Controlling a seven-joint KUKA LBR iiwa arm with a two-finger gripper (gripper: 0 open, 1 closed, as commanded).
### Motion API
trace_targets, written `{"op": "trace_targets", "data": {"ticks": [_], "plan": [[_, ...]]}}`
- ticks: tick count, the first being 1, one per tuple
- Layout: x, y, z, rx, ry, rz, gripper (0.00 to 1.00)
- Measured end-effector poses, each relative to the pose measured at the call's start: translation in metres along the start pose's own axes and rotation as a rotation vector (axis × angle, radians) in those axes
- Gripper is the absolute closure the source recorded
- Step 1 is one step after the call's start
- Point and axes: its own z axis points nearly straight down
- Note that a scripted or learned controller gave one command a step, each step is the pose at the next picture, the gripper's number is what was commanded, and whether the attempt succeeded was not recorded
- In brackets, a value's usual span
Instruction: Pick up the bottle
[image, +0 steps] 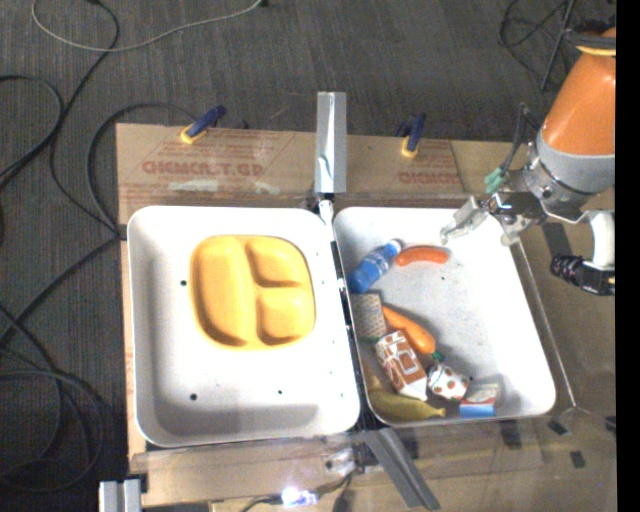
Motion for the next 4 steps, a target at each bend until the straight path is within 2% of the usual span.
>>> {"op": "trace_targets", "data": {"ticks": [1,2,3,4], "plan": [[0.037,0.027,0.082,0.001,0.000,-0.168,0.00],[0.054,0.057,0.165,-0.005,0.001,-0.355,0.00],[0.040,0.044,0.179,-0.011,-0.003,-0.410,0.00],[0.048,-0.009,0.178,-0.012,-0.005,-0.411,0.00]]}}
